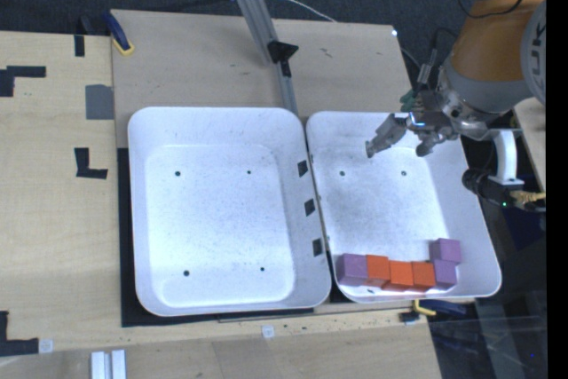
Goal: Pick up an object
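Several blocks lie in a row along the near wall of the right bin (pixel 399 191): a purple block (pixel 353 267) on the left, orange blocks (pixel 396 272) in the middle, and purple blocks (pixel 445 259) stacked at the right end. My gripper (pixel 401 141) hangs over the far part of the right bin, well away from the blocks. Its two fingers (pixel 383 138) are spread apart with nothing between them.
The left bin (pixel 217 209) sits beside the right one, separated by a ridge with small black clips (pixel 309 207). A slanted metal pole (pixel 253 4) rises behind the bins. Yellow-blue clamps sit at the board's far left corner (pixel 120 35) and near edge (pixel 435 308).
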Action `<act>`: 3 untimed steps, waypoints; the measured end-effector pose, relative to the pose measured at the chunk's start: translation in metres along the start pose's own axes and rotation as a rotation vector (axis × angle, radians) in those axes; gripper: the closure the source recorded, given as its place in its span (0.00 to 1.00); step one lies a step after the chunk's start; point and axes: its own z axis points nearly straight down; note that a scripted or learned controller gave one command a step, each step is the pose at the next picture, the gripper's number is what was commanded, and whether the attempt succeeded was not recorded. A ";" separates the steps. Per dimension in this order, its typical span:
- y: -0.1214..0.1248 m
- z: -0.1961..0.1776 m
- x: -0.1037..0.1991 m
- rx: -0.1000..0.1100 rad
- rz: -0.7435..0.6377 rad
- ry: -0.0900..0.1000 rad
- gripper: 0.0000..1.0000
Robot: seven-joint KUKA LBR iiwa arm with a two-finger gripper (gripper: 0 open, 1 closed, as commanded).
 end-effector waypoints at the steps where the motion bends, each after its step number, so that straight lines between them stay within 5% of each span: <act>1: 0.002 0.132 -0.056 0.008 0.003 -0.001 0.00; 2: 0.004 0.117 -0.053 0.001 -0.001 0.000 1.00; 3: 0.046 0.179 -0.052 0.002 -0.001 -0.001 1.00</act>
